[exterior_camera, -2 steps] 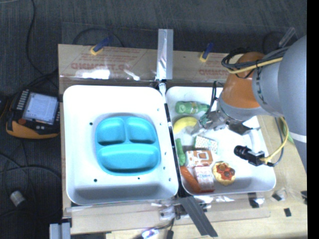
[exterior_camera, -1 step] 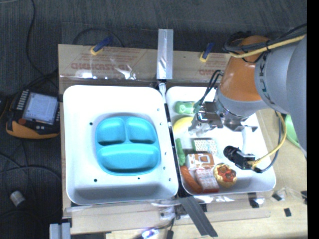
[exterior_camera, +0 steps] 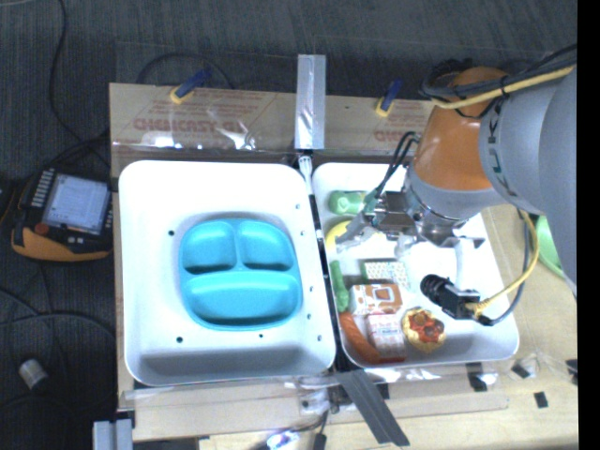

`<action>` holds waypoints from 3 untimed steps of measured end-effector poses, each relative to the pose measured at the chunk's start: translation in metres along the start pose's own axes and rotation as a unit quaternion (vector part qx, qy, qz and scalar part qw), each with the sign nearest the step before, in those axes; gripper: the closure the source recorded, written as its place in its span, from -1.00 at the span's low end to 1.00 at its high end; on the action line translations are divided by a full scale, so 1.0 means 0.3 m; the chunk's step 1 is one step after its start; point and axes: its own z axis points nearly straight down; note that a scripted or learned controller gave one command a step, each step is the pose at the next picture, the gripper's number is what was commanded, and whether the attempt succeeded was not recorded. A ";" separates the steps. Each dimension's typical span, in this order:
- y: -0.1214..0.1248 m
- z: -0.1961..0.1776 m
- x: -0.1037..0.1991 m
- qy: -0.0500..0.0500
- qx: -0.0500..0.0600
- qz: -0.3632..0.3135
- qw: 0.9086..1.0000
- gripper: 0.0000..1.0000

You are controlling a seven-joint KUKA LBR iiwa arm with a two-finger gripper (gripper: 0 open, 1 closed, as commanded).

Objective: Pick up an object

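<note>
My gripper [exterior_camera: 386, 234] hangs low over the back half of the right bin [exterior_camera: 502, 331], under the orange band of the arm [exterior_camera: 455, 157]. Just left of it lie a green object [exterior_camera: 347, 202] and a yellow piece [exterior_camera: 332, 233]. In front of it sits a white dotted packet [exterior_camera: 385, 271], then an orange-and-white box [exterior_camera: 375, 298] and a pink-and-white box [exterior_camera: 384, 330]. A round yellow and red toy [exterior_camera: 424, 327] rests at the front. An orange carrot-like piece [exterior_camera: 351, 330] and a thin green stick [exterior_camera: 336, 276] lie along the bin's left wall.
The left bin [exterior_camera: 150, 186] holds a blue divided plate [exterior_camera: 242, 270]. A black part on a yellow cable [exterior_camera: 446, 294] hangs from the arm over the right bin. A metal post [exterior_camera: 310, 101] stands behind the bins. A handheld device [exterior_camera: 66, 209] lies on the floor at left.
</note>
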 end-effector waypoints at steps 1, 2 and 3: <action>-0.161 0.088 -0.072 0.001 0.001 -0.048 0.999 -1.00; -0.022 0.376 -0.235 -0.009 -0.017 -0.143 0.990 -1.00; -0.116 0.204 -0.434 0.000 0.000 -0.163 0.987 -1.00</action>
